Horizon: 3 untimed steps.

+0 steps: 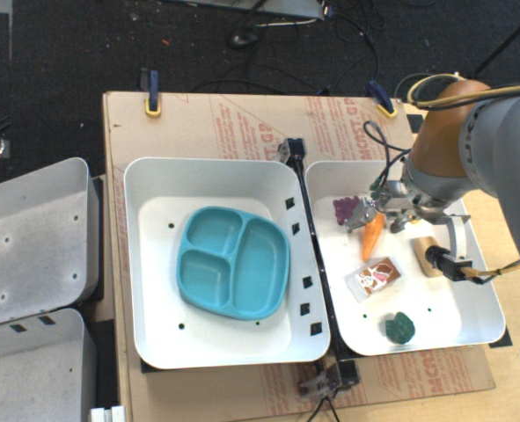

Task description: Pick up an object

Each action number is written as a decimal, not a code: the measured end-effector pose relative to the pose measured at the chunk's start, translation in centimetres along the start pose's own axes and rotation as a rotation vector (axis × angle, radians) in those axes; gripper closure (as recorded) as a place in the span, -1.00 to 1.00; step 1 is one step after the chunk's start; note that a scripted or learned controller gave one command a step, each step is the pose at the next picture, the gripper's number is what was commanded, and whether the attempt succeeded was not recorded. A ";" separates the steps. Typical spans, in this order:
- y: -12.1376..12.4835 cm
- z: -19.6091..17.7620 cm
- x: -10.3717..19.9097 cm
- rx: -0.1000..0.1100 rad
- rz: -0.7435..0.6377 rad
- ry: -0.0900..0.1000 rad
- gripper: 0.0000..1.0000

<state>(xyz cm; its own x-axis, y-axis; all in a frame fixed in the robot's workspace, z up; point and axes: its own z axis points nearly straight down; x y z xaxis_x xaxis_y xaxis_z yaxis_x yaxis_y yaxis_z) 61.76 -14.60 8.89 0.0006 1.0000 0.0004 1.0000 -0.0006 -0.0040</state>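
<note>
Teal tray [234, 263] in a white bin [145, 183]; orange carrot [373, 234], purple toy [346, 207], green lump [399, 327], brown-and-white packet [373, 278].

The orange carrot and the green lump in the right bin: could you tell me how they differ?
The orange carrot is long and tapered; the green lump is squat and rounded. The carrot lies toward the far part of the right bin, directly beneath the gripper; the green lump sits alone near the bin's near edge, apart from the arm. Both rest on the bin floor.
</note>
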 end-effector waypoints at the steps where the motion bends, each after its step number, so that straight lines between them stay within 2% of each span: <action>1: 0.2 -1.4 0.0 -0.005 0.000 -0.001 1.00; 2: -0.7 -6.4 -0.4 -0.008 0.001 -0.002 1.00; 3: -0.1 -11.2 0.4 -0.010 -0.004 -0.001 1.00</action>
<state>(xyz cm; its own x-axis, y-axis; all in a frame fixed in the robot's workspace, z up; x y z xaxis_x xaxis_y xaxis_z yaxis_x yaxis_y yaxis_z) 61.70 -14.26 20.09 -0.0034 1.0000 -0.0011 1.0000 0.0034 0.0059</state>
